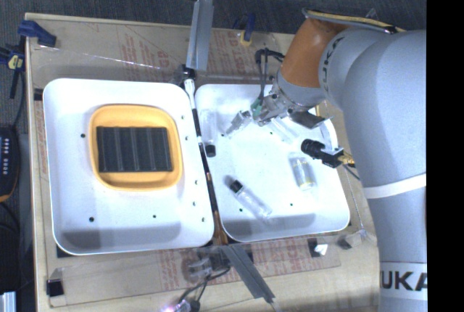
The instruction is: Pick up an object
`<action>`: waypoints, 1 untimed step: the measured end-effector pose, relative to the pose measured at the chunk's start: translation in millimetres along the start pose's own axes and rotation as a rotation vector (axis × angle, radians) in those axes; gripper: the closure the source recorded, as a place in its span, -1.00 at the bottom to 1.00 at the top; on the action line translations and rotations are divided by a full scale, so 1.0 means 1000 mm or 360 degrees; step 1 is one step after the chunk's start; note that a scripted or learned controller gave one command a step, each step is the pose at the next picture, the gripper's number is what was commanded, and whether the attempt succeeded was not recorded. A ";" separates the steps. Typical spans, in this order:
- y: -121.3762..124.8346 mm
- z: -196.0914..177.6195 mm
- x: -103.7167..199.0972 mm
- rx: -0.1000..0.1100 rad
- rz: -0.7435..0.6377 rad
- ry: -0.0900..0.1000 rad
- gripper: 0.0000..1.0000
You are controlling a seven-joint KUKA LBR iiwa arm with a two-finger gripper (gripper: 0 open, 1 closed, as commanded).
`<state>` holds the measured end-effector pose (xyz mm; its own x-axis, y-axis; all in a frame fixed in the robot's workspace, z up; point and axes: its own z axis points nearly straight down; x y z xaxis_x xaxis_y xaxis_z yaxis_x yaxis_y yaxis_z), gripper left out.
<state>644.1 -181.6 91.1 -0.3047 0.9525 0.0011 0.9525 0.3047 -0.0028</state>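
My gripper (255, 115) hangs low over the back part of the right bin (333, 212), reaching in from the grey arm on the right. In front of it a clear vial with a black cap (247, 196) lies flat on the bin floor. A small clear jar (303, 173) lies to the right, in front of the wrist. A small black piece (209, 149) rests at the bin's left wall. Nothing is seen held in the gripper.
The left bin (65, 216) holds a yellow tray with a dark ribbed insert (135, 147). A metal divider bar (199, 31) rises behind the gap between the two bins. The arm's bulk covers the right bin's right rim.
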 end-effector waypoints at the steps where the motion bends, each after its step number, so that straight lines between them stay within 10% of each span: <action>1: 0.013 -0.004 0.022 0.0001 -0.0023 -0.0015 -1.00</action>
<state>649.7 -156.5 94.8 -0.3182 0.9480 -0.0083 0.9480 0.3182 -0.0032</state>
